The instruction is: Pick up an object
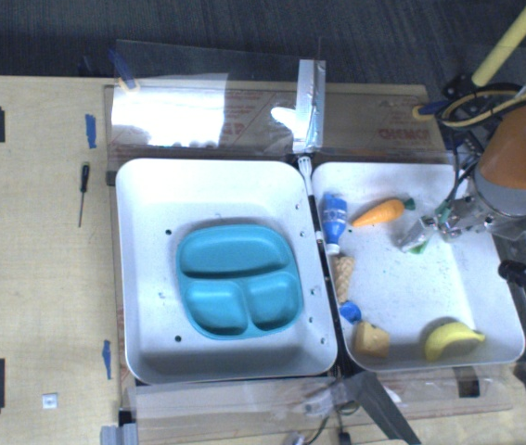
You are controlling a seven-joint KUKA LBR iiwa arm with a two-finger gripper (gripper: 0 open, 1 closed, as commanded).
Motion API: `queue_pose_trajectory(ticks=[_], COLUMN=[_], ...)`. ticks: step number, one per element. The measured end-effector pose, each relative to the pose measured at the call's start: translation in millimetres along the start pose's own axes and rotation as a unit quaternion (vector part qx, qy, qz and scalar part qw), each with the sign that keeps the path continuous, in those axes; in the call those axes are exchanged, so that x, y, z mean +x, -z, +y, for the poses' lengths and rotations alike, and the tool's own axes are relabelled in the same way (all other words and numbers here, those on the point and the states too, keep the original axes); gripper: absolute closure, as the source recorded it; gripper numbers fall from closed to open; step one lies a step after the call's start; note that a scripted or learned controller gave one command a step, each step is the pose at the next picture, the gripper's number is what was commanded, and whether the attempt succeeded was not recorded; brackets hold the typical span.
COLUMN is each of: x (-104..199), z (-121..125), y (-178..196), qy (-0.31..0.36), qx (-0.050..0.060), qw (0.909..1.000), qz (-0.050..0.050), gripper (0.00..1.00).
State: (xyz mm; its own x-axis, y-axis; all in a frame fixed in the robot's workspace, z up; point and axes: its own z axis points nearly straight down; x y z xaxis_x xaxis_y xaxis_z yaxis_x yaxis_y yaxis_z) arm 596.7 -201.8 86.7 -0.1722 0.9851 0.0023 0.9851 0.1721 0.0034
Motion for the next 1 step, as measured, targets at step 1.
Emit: queue_pose_trajectory(ticks=[1], x=[-1.2], z=[2.0], y=[12.7], qy=[0.000], qx=[-0.003], qw=[1.0000], qz=[-0.003], gripper=[1.00])
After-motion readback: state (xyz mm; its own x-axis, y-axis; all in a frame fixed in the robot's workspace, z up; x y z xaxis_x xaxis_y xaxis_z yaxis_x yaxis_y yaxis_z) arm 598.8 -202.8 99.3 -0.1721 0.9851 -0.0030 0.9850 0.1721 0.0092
